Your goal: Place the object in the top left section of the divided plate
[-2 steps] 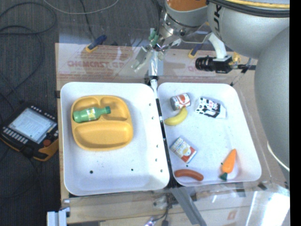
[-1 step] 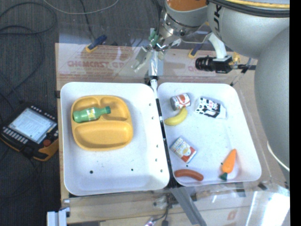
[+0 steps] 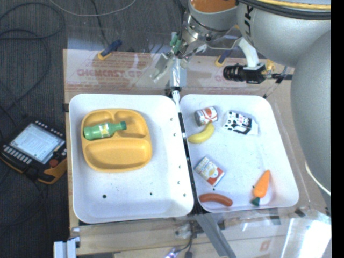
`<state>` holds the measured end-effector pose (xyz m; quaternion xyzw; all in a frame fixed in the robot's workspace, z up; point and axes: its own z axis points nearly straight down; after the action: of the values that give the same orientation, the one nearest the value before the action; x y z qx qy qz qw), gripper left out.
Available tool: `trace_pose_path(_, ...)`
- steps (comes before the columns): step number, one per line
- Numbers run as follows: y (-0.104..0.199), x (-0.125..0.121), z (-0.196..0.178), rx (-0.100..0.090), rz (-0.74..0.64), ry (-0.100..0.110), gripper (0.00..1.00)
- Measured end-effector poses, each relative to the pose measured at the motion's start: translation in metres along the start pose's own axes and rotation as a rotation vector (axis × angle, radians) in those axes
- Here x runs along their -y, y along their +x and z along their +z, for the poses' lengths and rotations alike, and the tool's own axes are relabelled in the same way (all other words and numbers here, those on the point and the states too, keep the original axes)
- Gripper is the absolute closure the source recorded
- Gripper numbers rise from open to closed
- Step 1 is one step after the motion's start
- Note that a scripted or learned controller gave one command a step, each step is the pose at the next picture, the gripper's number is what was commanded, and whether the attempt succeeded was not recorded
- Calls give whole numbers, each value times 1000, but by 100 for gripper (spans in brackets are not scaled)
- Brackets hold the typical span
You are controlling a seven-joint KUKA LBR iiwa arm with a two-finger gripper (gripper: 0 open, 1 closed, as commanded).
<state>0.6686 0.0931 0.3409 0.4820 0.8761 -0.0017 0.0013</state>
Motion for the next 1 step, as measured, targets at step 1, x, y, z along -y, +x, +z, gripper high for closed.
trace_pose_path(1,0,0,0,0,0,0,0)
